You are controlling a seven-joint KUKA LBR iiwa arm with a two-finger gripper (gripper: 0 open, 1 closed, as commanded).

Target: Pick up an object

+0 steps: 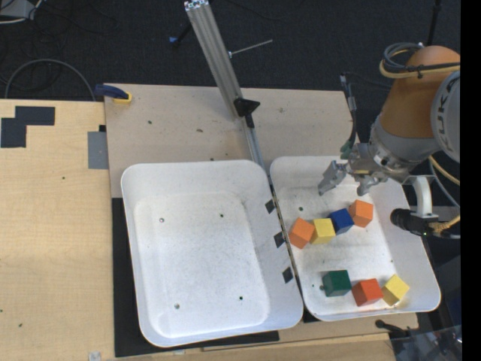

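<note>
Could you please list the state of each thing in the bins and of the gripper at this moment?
Two-finger gripper: open, above the right bin, holding nothing.
Right white bin: holds seven blocks.
Left white bin: no blocks in it.
Orange, yellow, blue, orange cube row: lying touching, ungripped.
Green cube: lying apart.
Red cube and yellow cube: lying side by side.

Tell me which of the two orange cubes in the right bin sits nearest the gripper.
The orange cube at the upper right end of the row, beside the blue cube, just below the gripper. The other orange cube ends the row's left.
</note>
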